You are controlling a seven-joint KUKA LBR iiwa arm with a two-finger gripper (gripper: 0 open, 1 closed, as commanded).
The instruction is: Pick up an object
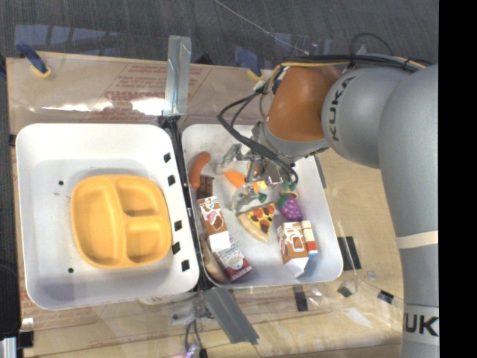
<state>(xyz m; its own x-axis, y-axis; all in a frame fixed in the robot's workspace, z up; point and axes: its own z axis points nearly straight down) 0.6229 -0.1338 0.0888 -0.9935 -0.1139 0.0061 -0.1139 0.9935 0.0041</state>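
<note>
Clutter crowds the right bin [325, 200], where the gripper [257, 171], its opening impossible to judge, hangs low over a toy carrot [235, 177] beside a pizza slice [258, 221] and grapes [292, 209], so it may well snag a neighbour.

The bench [97, 88], covered in clear plastic sheeting, bears two shallow white bins directly on it. The left bin [37, 155] touches the right bin [328, 252] along a shared edge. Black tape marks [346, 250] lie on the bench just right of the right bin.
</note>
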